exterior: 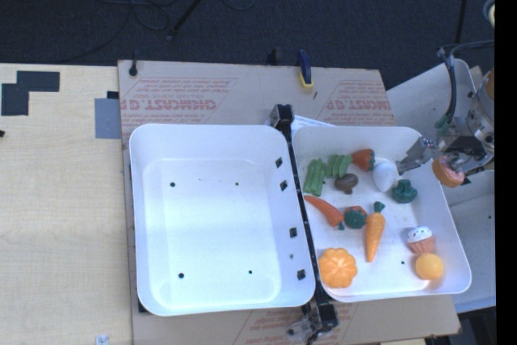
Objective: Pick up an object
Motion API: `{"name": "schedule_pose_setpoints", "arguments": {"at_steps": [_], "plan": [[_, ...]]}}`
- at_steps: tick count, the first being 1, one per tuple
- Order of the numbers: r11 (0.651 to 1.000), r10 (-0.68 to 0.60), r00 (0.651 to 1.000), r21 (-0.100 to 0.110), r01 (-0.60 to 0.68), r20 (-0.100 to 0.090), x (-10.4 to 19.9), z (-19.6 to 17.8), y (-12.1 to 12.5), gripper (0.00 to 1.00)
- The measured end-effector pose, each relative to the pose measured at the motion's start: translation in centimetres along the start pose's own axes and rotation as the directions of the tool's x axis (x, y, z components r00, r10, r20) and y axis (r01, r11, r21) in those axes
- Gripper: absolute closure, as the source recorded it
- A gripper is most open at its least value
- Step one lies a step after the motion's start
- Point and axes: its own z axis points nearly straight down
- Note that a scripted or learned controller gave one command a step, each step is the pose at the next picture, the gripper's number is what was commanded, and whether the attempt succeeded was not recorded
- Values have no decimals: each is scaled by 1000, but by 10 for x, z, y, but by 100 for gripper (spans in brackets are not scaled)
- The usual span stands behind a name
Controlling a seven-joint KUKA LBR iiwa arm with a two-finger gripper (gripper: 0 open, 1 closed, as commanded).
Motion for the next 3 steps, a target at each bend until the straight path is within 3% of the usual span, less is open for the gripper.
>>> {"name": "schedule_pose_setpoints", "arguments": {"at_steps": [1, 2, 3], "plan": [[1000, -1, 1000, -5, 1, 1, 18, 182, 3, 0], [1000, -4, 1000, -7, 4, 3, 44, 193, 79, 0], [1000, 1, 1000, 1, -1, -4, -34, 167, 21, 0]]}}
